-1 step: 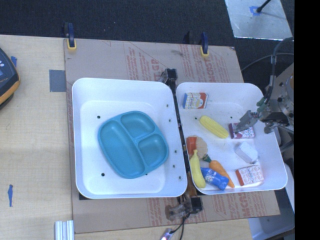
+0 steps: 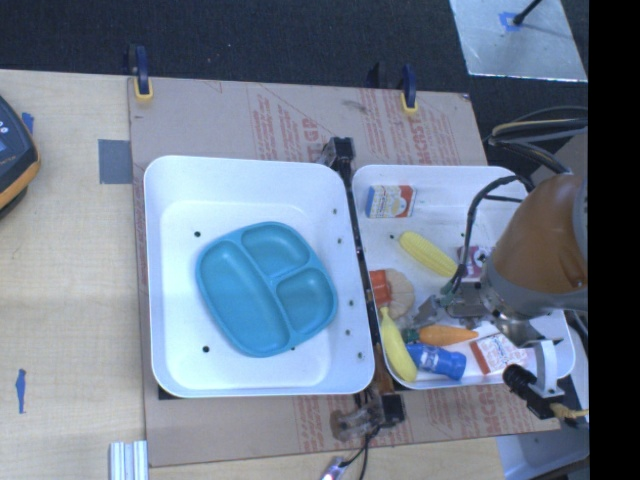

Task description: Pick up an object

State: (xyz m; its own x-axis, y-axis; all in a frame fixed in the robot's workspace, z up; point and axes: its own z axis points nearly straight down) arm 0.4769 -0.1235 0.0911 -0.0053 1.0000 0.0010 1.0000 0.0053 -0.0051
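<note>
The right bin (image 2: 440,180) holds several small items. A yellow corn cob (image 2: 427,253) lies mid-bin, and a small white, red and blue carton (image 2: 390,201) sits at the back. Along the front lie a yellow banana (image 2: 395,346), an orange carrot (image 2: 450,336), a blue bottle (image 2: 440,362) and a red and white packet (image 2: 494,353). A tan and red item (image 2: 390,288) rests by the left wall. My gripper (image 2: 436,310) reaches down from the right, just above the carrot and right of the tan item. I see nothing held in it.
In the left bin (image 2: 170,268) lies a blue divided plate (image 2: 265,288). The arm's orange band (image 2: 540,243) and grey wrist cover the right bin's right side. Clamps (image 2: 143,73) pin the cardboard sheet at the back, and a device (image 2: 12,158) sits at the far left.
</note>
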